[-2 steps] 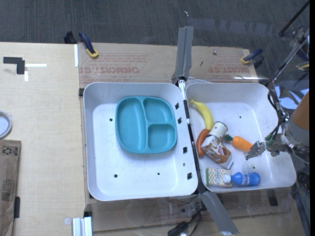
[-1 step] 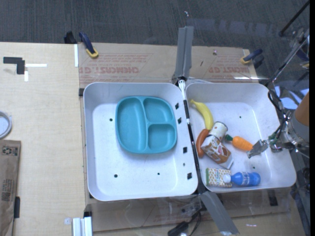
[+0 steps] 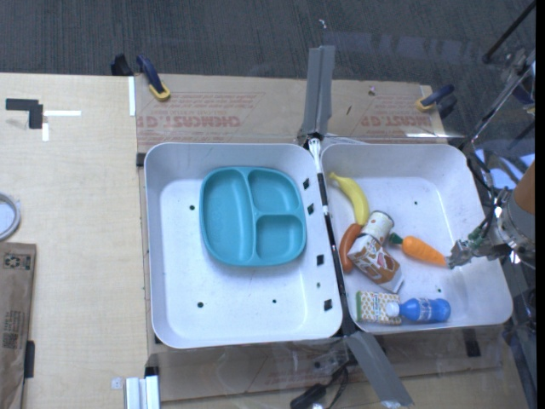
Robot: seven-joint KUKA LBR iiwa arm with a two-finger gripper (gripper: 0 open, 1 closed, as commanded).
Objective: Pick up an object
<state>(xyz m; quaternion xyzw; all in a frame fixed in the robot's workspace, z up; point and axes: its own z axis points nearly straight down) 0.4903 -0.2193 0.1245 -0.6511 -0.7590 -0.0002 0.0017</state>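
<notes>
The right bin (image 3: 426, 170) holds several items. There is a yellow banana (image 3: 352, 196), an orange carrot (image 3: 423, 250), a brown and white carton (image 3: 373, 257), a small white cup (image 3: 380, 226), a reddish sausage (image 3: 347, 245), a blue bottle (image 3: 424, 310) and a green-printed packet (image 3: 370, 304). My gripper (image 3: 463, 252) hangs low at the bin's right side, just right of the carrot's tip. Nothing can be seen held in it.
The left bin (image 3: 158, 254) holds a teal divided plate (image 3: 253, 216). A grey divider post (image 3: 319, 92) stands behind the seam between the bins. Blue and yellow clamps (image 3: 153, 79) hold cardboard at the back. The arm (image 3: 521, 220) enters over the right rim.
</notes>
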